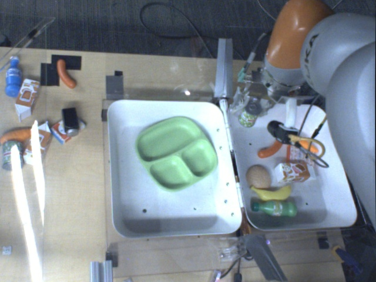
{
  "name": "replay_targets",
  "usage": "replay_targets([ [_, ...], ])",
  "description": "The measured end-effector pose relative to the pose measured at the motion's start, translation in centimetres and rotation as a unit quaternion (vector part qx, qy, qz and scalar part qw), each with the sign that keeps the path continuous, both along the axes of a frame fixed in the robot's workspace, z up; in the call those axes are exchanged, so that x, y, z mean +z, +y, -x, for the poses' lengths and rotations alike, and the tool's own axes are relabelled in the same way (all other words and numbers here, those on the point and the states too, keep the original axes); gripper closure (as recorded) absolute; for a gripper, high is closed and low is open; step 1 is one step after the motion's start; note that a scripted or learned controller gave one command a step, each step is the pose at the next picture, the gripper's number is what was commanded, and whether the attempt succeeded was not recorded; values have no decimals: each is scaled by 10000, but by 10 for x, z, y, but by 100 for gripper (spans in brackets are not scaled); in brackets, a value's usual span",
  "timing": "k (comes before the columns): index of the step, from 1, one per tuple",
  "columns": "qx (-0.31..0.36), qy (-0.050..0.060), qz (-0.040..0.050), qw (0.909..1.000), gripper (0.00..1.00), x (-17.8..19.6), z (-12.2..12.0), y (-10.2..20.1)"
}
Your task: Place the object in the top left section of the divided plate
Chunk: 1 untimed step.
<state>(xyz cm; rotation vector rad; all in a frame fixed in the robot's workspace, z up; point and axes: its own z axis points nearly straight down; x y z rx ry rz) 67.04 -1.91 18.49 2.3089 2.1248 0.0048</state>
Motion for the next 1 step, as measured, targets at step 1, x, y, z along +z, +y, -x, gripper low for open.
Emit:
replay_targets([
  [1,1423,21,-2,9898,100,10,53,81],
])
